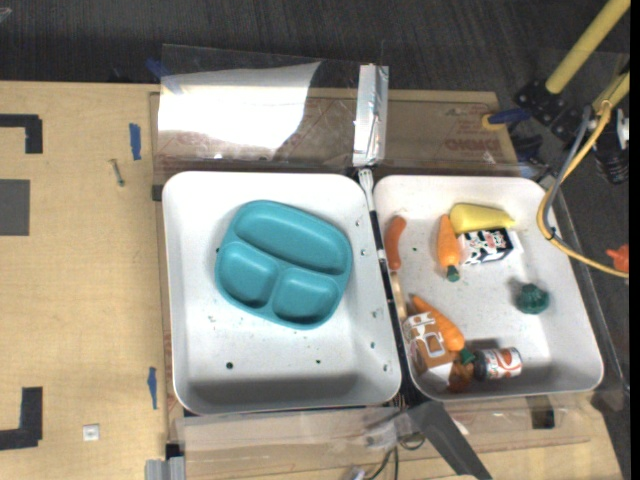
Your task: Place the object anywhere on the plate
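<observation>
Dark grey carpet (300, 13) lies beyond a tan wooden bench (70, 268) marked with black tape (25, 133).

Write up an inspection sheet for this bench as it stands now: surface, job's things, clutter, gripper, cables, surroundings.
Surface: left bin and right bin sit side by side on a tan bench.
Job's things: teal divided plate in the left bin, nothing on it.
Clutter: right bin holds carrots, a yellow piece, a small carton, a green blob and a can.
Gripper: nothing seen.
Cables: yellow cable loops along the right bin's edge.
Surroundings: dark floor, clear plastic sheet behind the bins.
</observation>
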Robot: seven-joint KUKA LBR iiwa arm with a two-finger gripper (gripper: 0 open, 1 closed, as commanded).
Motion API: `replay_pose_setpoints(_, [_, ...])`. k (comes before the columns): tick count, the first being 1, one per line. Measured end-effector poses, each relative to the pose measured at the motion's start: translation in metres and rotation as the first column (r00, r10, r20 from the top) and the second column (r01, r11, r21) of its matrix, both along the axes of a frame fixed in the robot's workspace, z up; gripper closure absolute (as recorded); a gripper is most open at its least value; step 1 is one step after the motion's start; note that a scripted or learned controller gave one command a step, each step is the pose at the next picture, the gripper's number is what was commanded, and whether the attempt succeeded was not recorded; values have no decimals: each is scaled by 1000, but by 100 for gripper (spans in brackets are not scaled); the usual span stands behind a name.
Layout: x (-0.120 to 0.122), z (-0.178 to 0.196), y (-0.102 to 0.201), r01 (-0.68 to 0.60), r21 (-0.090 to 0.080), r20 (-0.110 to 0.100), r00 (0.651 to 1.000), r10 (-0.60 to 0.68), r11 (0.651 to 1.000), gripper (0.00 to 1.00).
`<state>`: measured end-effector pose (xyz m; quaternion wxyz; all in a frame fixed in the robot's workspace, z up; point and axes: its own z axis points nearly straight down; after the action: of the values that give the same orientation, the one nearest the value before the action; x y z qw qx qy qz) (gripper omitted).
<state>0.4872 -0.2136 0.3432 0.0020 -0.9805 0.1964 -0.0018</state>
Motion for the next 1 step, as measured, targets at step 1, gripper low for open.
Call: replay_pose_setpoints(1, [8, -16, -8, -195, 1, 0, 981, 195, 981, 100])
